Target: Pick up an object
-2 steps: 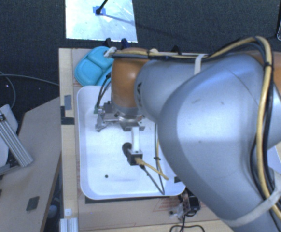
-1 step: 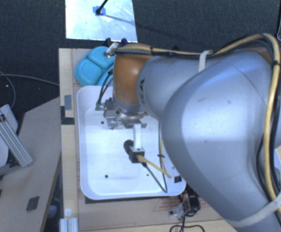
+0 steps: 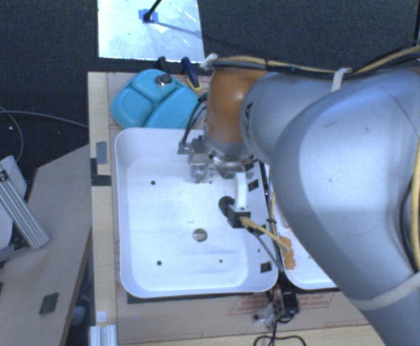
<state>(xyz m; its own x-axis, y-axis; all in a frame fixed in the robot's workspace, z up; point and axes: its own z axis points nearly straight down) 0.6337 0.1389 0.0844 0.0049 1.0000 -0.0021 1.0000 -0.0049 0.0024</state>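
The gripper (image 3: 200, 171) is held low over the left bin (image 3: 134, 215), toward 12 o'clock of its floor, presumably so that a grasp can be tried there. Nothing is seen in it, and whether it is open or closed cannot be told, since it is masked by the wrist above.

The one loose thing seen in this bin, a small round grey disc (image 3: 200, 234), is found just toward 6 o'clock of the bin's centre, apart from the gripper. It is laid flat. Being round, it has no long axis and no heading, so any approach angle is judged to serve.

An orange piece (image 3: 286, 249) is glimpsed in the right bin (image 3: 305, 277), largely covered by the arm. A blue plastic case (image 3: 156, 101) is rested beyond the rim at 11 o'clock.
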